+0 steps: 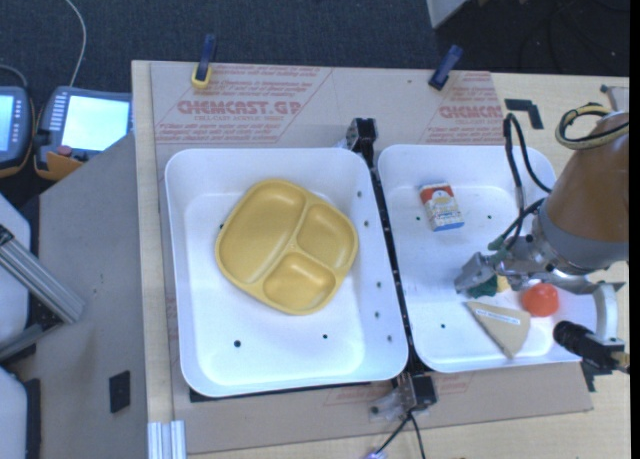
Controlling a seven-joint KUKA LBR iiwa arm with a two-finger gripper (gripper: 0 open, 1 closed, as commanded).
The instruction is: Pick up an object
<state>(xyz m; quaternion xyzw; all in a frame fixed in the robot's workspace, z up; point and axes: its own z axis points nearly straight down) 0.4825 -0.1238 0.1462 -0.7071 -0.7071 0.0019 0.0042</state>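
The pale cheese wedge (502,326) lying just beneath my gripper (481,282) in the right bin (440,347) looks light, stiff and smooth, so I would pinch it across its two long sides near the thick end. My arm (590,207) leans in over the bin, wrist low, with the orange ball (541,298) just beside it; whether my gripper is wide or narrow I cannot tell

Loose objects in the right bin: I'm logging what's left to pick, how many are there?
3: a small carton near the back, an orange ball and a pale wedge at the front. The arm may hide more.
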